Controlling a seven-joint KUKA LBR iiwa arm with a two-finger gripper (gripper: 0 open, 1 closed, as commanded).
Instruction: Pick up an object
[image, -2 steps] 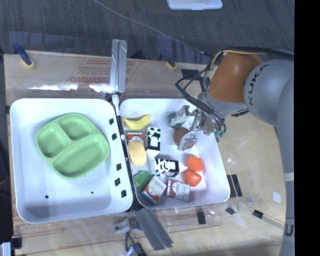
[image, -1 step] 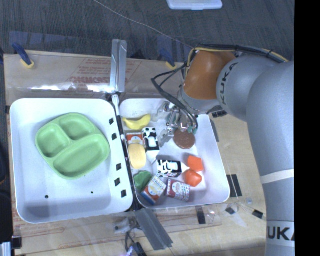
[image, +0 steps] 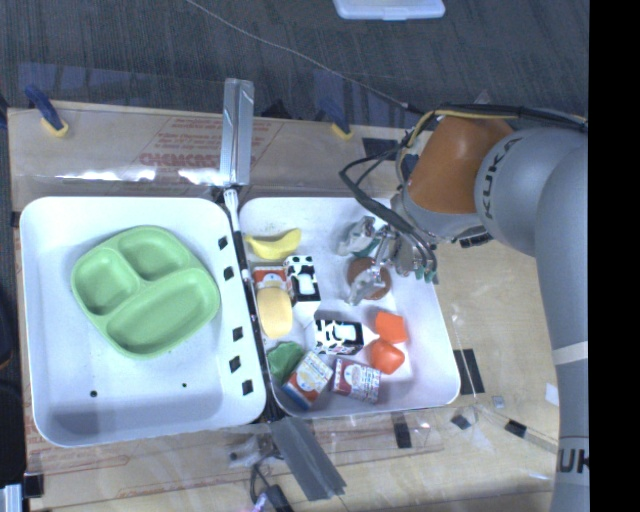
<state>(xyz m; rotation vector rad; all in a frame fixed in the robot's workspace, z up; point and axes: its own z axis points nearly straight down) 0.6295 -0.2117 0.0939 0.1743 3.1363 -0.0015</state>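
The gripper (image: 372, 262) is down inside the right bin (image: 432, 340), in its upper right part, and a brown round thing (image: 368, 281) sits right at its tips; whether that thing is between the fingers or just under them cannot be told, and the fingers themselves blur into the metal of the hand, so how wide they stand cannot be told either. Just below and right of the brown thing lie two orange pieces (image: 388, 341), one above the other and touching or nearly so. Left of them is a black-and-white cow-patterned block (image: 339, 335), and a smaller black-and-white block (image: 302, 277) lies higher up, near the bin's middle. Along the left wall of this bin, from top to bottom, are a yellow banana (image: 273, 243), a small orange-and-white packet (image: 268, 277), a pale yellow oblong (image: 275, 311) and a green piece (image: 284, 357). At the bin's lower edge a printed carton (image: 311, 377) leans beside a red-and-white packet (image: 357, 381). The arm (image: 520, 195) comes in from the right, its orange band (image: 450, 165) above the wrist, with black cables looped around it. The left bin (image: 60, 400) holds a green divided plate (image: 146, 289), lying flat in the upper half, well apart from everything in the right bin.
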